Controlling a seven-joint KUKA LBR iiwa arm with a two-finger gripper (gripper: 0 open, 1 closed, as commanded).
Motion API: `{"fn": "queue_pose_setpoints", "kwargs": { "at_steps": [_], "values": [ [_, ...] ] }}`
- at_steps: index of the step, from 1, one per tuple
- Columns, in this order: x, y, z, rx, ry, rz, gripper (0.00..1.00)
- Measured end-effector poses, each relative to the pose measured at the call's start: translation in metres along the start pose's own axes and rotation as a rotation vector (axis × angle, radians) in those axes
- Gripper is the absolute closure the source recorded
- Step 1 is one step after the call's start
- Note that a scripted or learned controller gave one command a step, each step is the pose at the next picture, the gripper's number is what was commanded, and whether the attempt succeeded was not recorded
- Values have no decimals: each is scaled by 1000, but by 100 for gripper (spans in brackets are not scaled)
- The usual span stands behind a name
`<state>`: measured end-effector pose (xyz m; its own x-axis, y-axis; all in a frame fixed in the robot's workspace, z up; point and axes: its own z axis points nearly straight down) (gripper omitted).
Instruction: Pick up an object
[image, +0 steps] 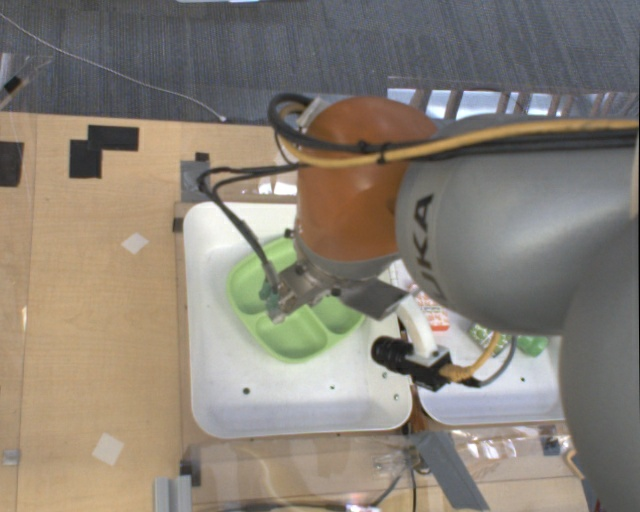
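One green divided tray (300, 335) lies under the pincer (278, 300), its state unclear; I'd grip the raised rim squarely.

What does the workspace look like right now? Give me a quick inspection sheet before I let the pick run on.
Surface: wooden bench bearing two white bins; left bin, right bin largely hidden by the arm.
Job's things: green divided tray in the left bin, partly under the wrist.
Clutter: small packaged items and a green piece in the right bin, too hidden to identify.
Grippers: gripper low over the green tray; contact cannot be told.
Cables: black cables loop from the orange band to the wrist; a thin wire crosses the carpet.
Surroundings: grey carpet; black markers on the bench.
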<state>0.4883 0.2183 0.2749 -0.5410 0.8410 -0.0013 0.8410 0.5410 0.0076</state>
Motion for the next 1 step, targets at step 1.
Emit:
{"fn": "queue_pose_setpoints", "kwargs": {
  "at_steps": [1],
  "values": [
    [3,0,70,4,2,-631,100]
  ]
}}
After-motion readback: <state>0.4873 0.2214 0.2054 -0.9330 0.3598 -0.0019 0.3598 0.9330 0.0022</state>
